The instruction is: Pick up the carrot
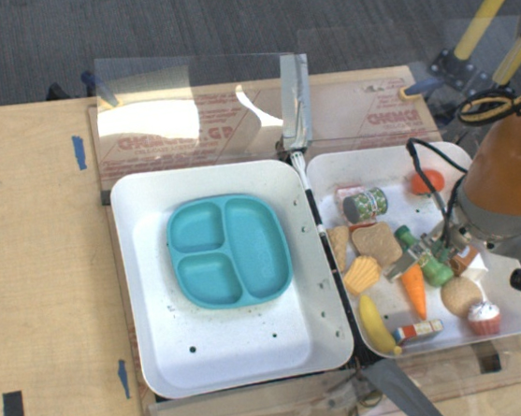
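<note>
hand [428,253] just above carrot [414,292]

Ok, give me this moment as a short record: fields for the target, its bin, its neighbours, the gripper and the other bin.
target: carrot, orange, lying flat, green top towards the gripper
bin: right bin
neighbours: banana to the camera view's left, bread slice above it, cupcake to the right
gripper: gripper low over the right bin, just above the carrot's green top; nothing seen between its fingers
other bin: left bin holding a teal divided plate
</note>
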Motion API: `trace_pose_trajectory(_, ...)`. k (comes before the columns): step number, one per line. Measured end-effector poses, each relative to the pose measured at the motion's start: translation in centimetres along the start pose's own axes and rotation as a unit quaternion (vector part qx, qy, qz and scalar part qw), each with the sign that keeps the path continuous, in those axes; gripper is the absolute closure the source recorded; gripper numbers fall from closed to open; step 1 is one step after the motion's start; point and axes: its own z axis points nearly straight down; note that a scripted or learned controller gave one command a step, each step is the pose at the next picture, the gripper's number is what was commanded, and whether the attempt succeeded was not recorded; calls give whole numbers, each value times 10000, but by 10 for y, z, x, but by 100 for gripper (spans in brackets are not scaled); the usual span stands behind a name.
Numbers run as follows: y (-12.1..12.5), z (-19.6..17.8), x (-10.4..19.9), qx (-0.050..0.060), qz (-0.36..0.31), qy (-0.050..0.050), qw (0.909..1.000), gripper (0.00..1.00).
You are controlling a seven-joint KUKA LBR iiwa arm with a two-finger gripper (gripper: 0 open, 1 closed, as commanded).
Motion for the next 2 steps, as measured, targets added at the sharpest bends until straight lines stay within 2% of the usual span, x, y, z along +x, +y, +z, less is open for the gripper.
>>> trace_pose_trajectory(1, 3, 0, 22, 26, 450, -44, 9990, 0)
trace_pose_trajectory(2, 9, -16, 17, -52, 445, -112, 9989, 100)
